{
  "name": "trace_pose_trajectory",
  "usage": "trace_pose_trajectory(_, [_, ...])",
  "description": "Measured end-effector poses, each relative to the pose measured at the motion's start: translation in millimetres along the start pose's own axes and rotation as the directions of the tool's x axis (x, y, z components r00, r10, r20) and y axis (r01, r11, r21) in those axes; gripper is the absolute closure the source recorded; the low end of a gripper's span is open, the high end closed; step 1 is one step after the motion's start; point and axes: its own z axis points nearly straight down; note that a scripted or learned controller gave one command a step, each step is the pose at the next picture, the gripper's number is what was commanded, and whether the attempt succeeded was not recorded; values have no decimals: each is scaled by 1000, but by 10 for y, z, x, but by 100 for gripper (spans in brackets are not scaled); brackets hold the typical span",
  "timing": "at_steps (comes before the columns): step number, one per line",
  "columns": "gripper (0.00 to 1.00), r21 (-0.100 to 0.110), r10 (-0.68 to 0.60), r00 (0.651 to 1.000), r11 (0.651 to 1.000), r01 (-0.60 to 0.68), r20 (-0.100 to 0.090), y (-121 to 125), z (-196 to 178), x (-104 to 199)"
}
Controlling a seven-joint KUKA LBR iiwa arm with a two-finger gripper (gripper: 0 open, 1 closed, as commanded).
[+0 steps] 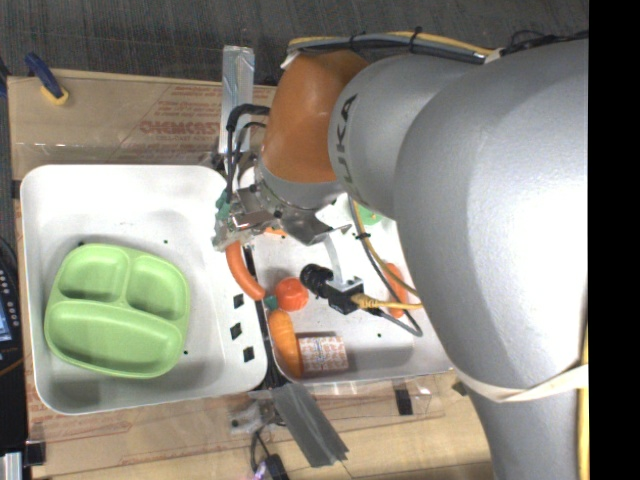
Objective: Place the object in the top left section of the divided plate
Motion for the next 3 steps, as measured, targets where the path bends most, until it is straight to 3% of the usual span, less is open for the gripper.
trace_pose_trajectory(2, [100, 6, -13, 1000, 1000, 13, -1, 1, -184, 8])
trace_pose_trajectory(3, [100, -1, -65, 998, 998, 65, 1, -226, 6, 84])
